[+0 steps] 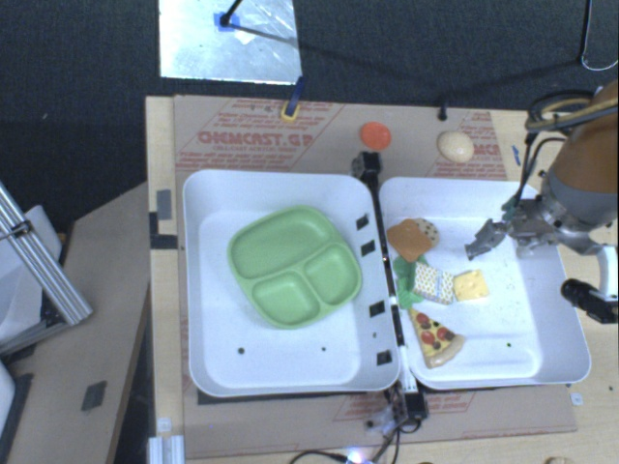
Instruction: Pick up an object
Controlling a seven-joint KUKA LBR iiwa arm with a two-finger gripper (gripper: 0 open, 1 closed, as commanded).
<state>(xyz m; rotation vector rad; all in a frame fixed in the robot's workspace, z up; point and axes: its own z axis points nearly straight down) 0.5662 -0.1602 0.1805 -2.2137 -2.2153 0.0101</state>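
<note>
The bench (pixel 319 409) carries two shallow white bins set side by side. The left bin (pixel 208 288) holds a green divided plate (pixel 295 266) with three compartments, lying flat near the bin's centre. The right bin (pixel 542 346) holds the toy food items, all grouped in its left half, close to the divider between the bins.

Item positions in the right bin:
- A brown cookie-like piece (pixel 413 239) lies at the far left of the group.
- A green-and-white checkered piece (pixel 427 282) lies just nearer than the cookie-like piece.
- A yellow cheese block (pixel 471 285) lies just beside the checkered piece, on its right.
- A pizza slice (pixel 433 335) lies nearest of the group, its crust end toward the near wall.

The arm (pixel 585 177) enters from the right, above the right half of the right bin. The gripper (pixel 481 242) points left, positioned to the right of the cookie-like piece and farther back than the cheese block. Nothing is visible between its fingers. Whether the fingers are spread or pressed together cannot be determined from this view.

Outside the bins, on the far part of the bench, an orange round object (pixel 375 135) and a pale egg-shaped object (pixel 456 146) rest well apart from each other.
</note>
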